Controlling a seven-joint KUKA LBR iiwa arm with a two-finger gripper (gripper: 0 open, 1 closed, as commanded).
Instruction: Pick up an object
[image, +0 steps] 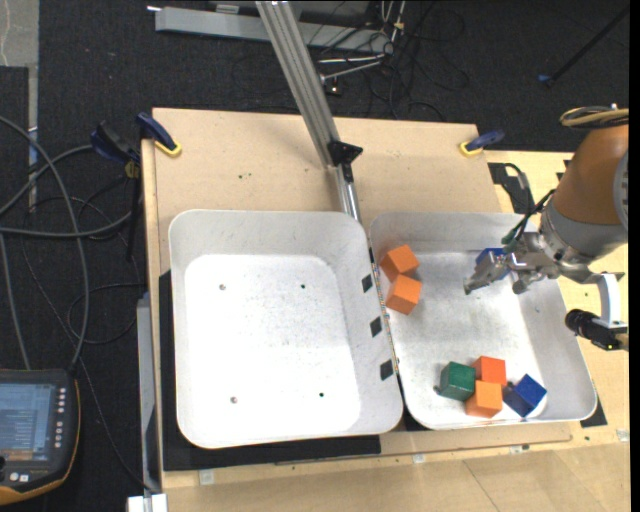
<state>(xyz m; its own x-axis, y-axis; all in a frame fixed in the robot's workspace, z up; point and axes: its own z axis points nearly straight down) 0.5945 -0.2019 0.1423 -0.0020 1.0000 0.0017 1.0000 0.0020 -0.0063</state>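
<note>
Hovered with hand over the right bin, finger state impossible to tell; judged the two orange blocks near its left wall light, rigid, best pinched across flat opposite faces.

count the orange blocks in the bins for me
4, all in the right bin. Two touch near its upper-left wall: one above the other. Two more sit in the near cluster: one behind another, between the green block and blue block.
</note>
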